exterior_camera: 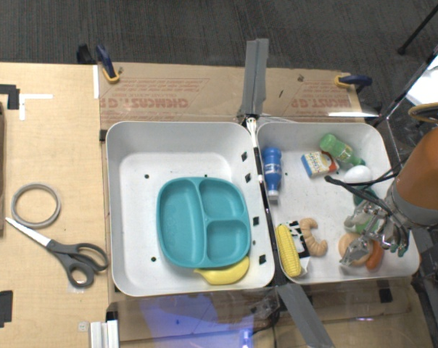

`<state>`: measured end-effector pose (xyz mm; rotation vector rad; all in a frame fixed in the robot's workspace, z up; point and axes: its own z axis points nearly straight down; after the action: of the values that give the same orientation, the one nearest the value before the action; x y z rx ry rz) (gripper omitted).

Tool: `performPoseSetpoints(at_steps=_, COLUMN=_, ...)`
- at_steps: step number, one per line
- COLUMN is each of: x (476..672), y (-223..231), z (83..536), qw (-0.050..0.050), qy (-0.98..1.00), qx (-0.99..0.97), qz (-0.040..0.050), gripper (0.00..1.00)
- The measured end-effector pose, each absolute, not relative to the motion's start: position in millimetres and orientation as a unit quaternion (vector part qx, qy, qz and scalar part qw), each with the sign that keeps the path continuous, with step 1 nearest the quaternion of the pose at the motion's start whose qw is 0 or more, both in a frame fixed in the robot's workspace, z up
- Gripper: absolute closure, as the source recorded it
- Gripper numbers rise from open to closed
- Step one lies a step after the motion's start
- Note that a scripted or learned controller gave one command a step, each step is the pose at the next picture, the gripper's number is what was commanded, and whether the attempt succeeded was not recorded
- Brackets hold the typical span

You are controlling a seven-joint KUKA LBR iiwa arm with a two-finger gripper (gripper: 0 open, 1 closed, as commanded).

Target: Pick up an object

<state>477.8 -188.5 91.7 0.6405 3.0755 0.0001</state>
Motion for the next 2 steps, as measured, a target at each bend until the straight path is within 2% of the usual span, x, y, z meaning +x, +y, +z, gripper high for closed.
performPoseSetpoints(at_steps=1, x=511.9, y=-218, z=92, qw=0.002, qy=0.976, qx=0.220, qz=0.0019, gripper=0.00)
performPoseSetpoints(at_steps=2, x=515.5, y=-190, z=91, qw=0.000, qy=0.967, qx=0.256, qz=0.0003, gripper=0.00)
